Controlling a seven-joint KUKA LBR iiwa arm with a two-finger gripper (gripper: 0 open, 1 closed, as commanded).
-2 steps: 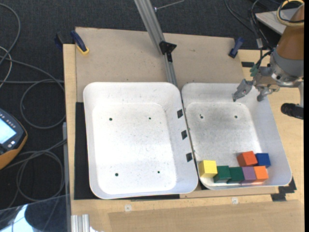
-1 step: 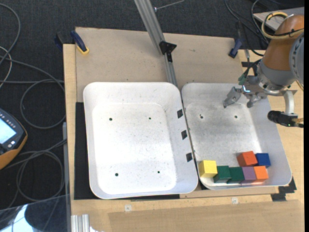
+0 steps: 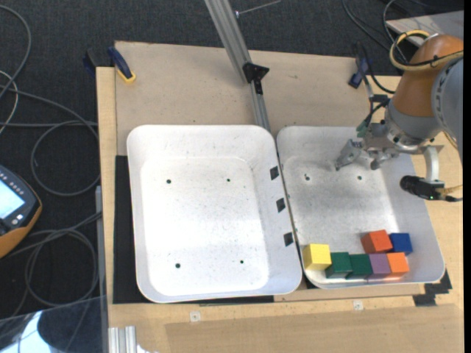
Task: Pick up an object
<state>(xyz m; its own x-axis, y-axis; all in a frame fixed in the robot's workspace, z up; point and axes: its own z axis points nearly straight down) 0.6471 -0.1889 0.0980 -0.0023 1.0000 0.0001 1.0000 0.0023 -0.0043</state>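
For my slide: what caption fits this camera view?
End effector hovers over the right bin, far from the coloured blocks clustered at its near edge.

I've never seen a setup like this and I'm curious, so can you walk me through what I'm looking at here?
This is one picture from a camera fixed above a bench, looking down at a slant. The grey and orange machine on the right is a robot arm; its end effector hovers above the right bin, with nothing visibly held. Beside that bin sits the left bin. Small coloured blocks are huddled at the right bin's near edge: yellow, green, orange, blue, purple. The robot is meant to pick one up.
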